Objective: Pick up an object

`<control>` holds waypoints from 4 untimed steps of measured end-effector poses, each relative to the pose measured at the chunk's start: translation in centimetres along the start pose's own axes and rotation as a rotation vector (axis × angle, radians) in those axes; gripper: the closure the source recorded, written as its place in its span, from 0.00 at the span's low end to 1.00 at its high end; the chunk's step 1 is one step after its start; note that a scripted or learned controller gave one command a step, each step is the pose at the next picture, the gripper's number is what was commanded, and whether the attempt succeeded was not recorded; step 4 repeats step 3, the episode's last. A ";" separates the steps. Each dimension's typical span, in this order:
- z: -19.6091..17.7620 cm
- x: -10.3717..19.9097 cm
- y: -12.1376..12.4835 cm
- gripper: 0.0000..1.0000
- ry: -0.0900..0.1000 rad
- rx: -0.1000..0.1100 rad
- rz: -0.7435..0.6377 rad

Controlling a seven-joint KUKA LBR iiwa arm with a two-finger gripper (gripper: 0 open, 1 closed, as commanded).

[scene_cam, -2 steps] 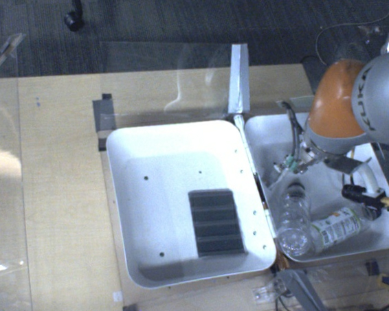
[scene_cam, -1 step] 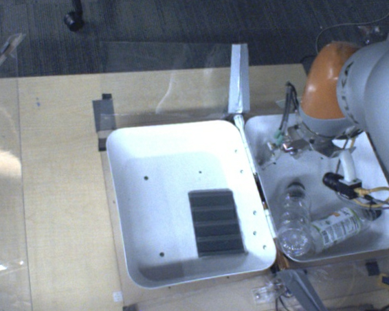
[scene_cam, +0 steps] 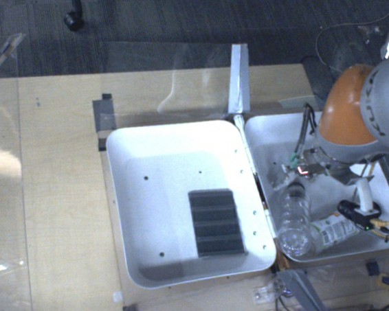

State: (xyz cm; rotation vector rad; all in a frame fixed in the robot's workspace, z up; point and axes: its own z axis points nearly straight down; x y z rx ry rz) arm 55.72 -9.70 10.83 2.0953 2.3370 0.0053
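You are looking down from one fixed camera set above the tabletop [scene_cam: 51, 235], tilted so the far edge and a strip of dark floor [scene_cam: 166, 16] lie along the top of the frame. It stands back far enough to take in both white bins: the left bin [scene_cam: 129, 193] whole near the centre, the right bin [scene_cam: 262, 137] close to the right edge. The arm [scene_cam: 376, 108] enters from your right.

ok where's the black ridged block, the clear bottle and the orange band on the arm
black ridged block [scene_cam: 216, 221], camera view, middle of its top
clear bottle [scene_cam: 295, 222], camera view, middle of its body
orange band [scene_cam: 342, 112], camera view, its rounded face
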 end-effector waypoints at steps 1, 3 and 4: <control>2.0 0.3 4.4 0.00 -0.001 -0.006 0.186; -4.0 -1.1 6.3 0.00 -0.001 -0.001 -0.038; -4.0 -1.1 6.3 0.00 -0.001 -0.001 -0.038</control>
